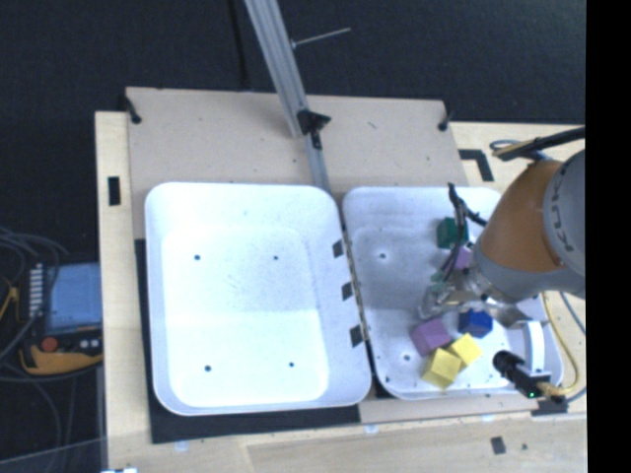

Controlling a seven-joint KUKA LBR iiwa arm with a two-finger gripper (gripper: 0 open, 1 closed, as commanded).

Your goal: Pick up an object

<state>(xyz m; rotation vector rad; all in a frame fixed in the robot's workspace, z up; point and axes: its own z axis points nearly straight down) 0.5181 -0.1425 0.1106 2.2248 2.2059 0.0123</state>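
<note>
Dark floor fills the upper frame and left edge. Pale wooden bench across the middle, with a tan board laid on its upper part. A grey metal rail slants down from top centre. At lower left, loose cables and a small blue-screened device on the floor. Lighting even, no hard shadows.

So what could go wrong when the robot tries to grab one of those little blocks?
Two things might go wrong. The purple block, the yellow blocks and the blue block sit crowded together in the right bin, so the gripper could nudge a neighbour or catch two at once. They also lie near the bin's front wall, so a pushed block might jam against it and slip out of reach.
</note>
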